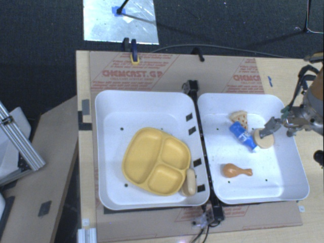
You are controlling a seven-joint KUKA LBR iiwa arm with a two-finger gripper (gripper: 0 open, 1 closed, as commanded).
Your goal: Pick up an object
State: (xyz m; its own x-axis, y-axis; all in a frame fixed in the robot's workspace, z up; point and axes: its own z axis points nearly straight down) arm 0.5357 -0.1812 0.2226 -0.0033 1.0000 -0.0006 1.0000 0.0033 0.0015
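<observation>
Arm is reaching into right bin | gripper opening unclear, cannot tell | should be centring over round cookie beside blue bottle.

A blue wrapped packet is lying flat and slantwise in the upper middle of the right bin, its long axis running from upper left to lower right. A tan wedge-shaped piece with pale speckles is sitting just above it, touching its upper end. A round beige disc is lying against the packet's lower right end. An orange-brown toy drumstick is resting on its side well below them, its thick end pointing left and its thin end pointing right, apart from the others.
</observation>
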